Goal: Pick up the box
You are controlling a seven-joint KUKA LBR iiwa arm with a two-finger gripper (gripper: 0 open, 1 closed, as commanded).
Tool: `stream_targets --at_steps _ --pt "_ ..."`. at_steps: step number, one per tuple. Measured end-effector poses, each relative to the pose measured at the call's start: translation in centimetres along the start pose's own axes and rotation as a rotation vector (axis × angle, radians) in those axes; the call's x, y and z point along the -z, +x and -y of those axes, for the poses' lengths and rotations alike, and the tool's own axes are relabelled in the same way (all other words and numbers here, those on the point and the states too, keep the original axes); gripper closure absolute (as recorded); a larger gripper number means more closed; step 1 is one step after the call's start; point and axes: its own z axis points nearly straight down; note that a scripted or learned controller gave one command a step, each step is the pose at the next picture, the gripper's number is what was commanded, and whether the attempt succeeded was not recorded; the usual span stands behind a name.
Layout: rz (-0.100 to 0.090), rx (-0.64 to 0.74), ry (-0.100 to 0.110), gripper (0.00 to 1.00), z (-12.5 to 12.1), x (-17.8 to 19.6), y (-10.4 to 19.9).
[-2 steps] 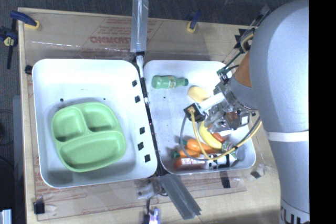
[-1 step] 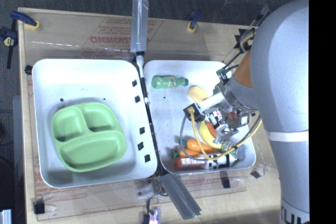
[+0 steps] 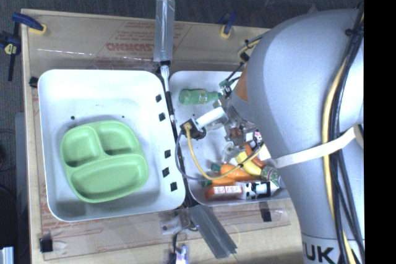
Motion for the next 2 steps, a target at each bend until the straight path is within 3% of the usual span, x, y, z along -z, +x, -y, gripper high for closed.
stream_targets --at_steps 1,2 --pt "-0.002 0.357 -0.002 0.00 0.7 0.2 5.7" --pt "0.000 -0.010 -0.001 0.00 -2.3 5.7 8.5"
